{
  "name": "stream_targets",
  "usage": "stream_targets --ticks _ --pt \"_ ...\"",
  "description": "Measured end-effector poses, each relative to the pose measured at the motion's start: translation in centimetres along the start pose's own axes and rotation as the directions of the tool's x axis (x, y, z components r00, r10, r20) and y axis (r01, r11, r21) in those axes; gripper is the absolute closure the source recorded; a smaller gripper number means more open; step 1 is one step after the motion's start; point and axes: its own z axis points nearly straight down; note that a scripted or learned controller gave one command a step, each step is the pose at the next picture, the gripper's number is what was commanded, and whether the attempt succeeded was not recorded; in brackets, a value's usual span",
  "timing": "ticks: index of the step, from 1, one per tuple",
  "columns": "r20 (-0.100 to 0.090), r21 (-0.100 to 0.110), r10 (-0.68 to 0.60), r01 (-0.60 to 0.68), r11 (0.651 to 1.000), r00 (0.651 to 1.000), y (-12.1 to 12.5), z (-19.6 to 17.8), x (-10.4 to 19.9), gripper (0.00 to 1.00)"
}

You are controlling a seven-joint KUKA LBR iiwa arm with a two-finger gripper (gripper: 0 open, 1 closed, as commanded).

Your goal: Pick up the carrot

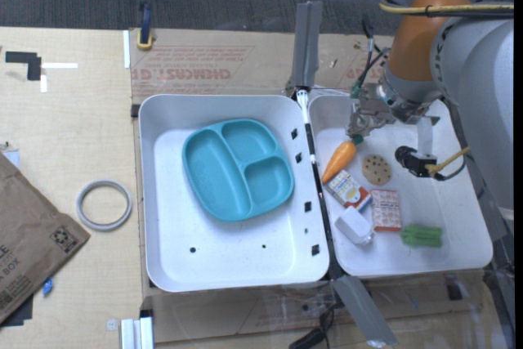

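Note:
The orange carrot [337, 161] lies tilted in the right bin [458, 257], close to its left wall, with its green top pointing up and to the right. My gripper [360, 127] hangs just above that green end, reaching down from the grey arm with the orange band [417, 29]. The carrot rests on the bin floor, and I cannot make out contact between it and the gripper.
Close below and right of the carrot in the right bin are a brown cookie [376, 168], a small printed box [345, 188], a red-and-white packet [386, 209], a white piece [354, 226] and a green item [421, 236]. The left bin [163, 257] holds a teal divided plate [239, 168]. A tape roll [104, 203] lies on the bench.

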Motion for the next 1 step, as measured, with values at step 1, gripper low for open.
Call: stream_targets --ticks 1 --pt "0.0 0.0 0.0 0.0 1.0 1.0 0.0 0.0 0.0 0.0"
